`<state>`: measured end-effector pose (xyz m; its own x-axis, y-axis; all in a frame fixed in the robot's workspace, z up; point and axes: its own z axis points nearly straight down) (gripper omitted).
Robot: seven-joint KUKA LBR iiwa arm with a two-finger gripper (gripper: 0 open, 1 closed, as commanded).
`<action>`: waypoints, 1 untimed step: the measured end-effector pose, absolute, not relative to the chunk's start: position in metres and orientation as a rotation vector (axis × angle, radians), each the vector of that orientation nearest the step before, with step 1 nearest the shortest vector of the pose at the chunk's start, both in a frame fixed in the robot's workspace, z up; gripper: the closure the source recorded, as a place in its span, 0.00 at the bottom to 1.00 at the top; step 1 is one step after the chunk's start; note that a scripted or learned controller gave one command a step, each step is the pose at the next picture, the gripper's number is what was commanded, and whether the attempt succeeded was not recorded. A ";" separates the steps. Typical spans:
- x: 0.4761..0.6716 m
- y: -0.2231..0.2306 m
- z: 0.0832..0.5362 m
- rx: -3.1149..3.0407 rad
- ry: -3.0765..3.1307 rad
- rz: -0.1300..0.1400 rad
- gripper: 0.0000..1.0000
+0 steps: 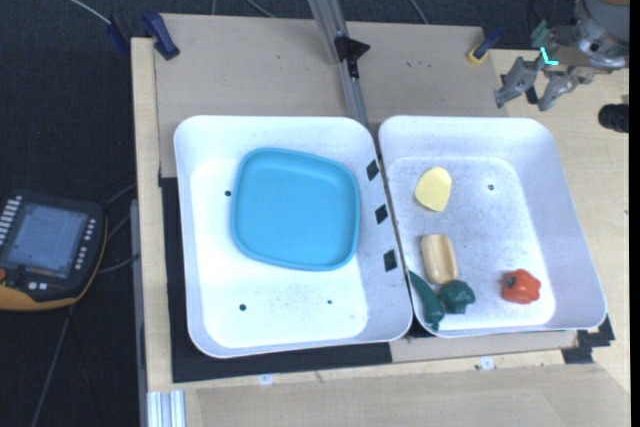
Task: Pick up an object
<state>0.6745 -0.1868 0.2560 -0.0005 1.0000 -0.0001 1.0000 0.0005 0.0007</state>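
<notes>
Two shallow white bins sit side by side on the bench, and no brand, label or readable writing shows on anything; the screen of the teach pendant (pixel 45 245) at nine o'clock is too small to read.

The arm reaches in at two o'clock, its wrist tilted down and leftward, with the gripper (pixel 530 87) hanging over bare bench just beyond the far rim of the right bin (pixel 570 215). Its jaws stand apart, clamped on nothing.

The right bin holds four small things, well apart from the gripper: a pale yellow rounded piece (pixel 434 189) towards twelve o'clock of the bin floor, a tan cylinder-like piece (pixel 438 258) below it, a dark green toy (pixel 440 298) at seven o'clock against the near-left corner, and a red pepper-like toy (pixel 520 286) at five o'clock.

The left bin (pixel 200 315) carries a blue square plate (pixel 296 209) lying flat at its middle.
</notes>
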 end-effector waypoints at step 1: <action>0.674 -0.187 0.256 2.220 2.222 0.001 0.00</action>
